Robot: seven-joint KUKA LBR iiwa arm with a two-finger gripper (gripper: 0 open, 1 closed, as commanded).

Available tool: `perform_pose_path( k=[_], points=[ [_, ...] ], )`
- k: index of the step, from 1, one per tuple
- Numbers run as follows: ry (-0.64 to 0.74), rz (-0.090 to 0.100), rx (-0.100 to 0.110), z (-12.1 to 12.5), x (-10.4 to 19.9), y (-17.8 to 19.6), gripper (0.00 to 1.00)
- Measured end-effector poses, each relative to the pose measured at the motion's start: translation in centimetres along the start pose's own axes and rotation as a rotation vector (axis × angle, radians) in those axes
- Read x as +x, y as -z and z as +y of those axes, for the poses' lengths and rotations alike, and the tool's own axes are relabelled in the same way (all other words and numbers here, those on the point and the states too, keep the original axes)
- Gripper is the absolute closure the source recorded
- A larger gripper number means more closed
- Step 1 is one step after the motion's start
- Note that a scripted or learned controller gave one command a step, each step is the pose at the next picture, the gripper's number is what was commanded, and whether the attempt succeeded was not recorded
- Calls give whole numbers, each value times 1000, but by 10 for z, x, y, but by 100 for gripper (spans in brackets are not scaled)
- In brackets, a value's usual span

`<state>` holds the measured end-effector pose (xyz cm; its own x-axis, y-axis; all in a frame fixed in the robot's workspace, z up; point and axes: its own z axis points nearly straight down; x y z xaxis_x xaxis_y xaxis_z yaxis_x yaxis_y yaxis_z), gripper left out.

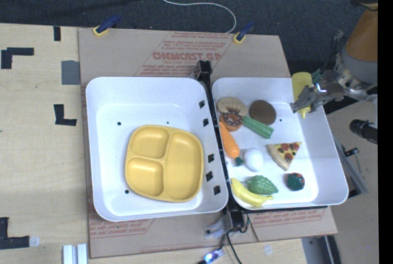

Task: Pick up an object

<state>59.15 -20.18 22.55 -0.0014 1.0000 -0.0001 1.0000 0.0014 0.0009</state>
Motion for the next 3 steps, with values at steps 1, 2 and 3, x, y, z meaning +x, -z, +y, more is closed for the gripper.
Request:
perform_pose_path(
  k=[1,2,3],
  points=[
    [2,2,3,-27,39,8,100],
    [2,2,4,-56,78,12,100],
    [2,2,6,-93,116,12,100]
  ],
)
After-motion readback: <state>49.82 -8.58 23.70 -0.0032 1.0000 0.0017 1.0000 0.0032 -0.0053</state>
